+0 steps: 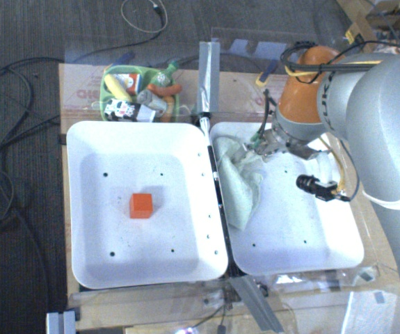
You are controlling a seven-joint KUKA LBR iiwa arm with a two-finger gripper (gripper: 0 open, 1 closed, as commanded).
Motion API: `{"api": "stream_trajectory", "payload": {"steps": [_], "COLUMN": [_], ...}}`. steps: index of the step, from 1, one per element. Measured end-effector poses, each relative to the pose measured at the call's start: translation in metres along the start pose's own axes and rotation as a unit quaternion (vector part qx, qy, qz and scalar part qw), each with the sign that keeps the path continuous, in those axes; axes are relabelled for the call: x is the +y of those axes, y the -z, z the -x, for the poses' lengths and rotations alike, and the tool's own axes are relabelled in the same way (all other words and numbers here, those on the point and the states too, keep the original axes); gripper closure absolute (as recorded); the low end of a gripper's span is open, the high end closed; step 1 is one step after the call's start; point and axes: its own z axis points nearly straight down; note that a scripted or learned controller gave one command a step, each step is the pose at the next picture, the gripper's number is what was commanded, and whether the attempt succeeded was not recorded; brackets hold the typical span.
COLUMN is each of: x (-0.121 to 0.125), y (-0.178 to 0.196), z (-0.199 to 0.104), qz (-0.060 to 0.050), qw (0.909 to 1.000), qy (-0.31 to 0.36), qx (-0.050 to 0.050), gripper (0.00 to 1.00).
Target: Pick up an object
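The desk (pixel 64 103) carries two shallow white bins side by side. In the left bin (pixel 88 145) an orange cube (pixel 141 205) sits alone on the floor, a little left of the middle, touching no wall. In the right bin (pixel 311 242) a pale green cloth (pixel 241 179) lies crumpled against the left wall, running from the bin's far left corner down along that wall toward the middle. The grey arm (pixel 366 110), with its orange band (pixel 300 99), reaches in from the right over the far part of the right bin, and its end effector (pixel 264 143) is down at the upper edge of the cloth, at or just beside the folds there. Whether it is spread or pressed together cannot be told, as the tips are too small and blend with the fabric, and no cloth can be made out between them. A black cable fitting (pixel 316 185) hangs below the wrist over the bin floor. Behind the left bin, on the desk's far edge, a small green basket (pixel 106 92) holds mixed toy items. Black cables (pixel 5 89) trail on the floor left of the desk.
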Motion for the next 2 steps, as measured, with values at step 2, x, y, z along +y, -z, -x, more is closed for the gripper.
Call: {"api": "stream_trajectory", "payload": {"steps": [2], "x": [-0.029], "y": [0.014], "z": [-0.014], "qz": [-0.012], "qw": [0.9946], "qy": [-0.103], "qx": [0.004], "gripper": [0.00]}}
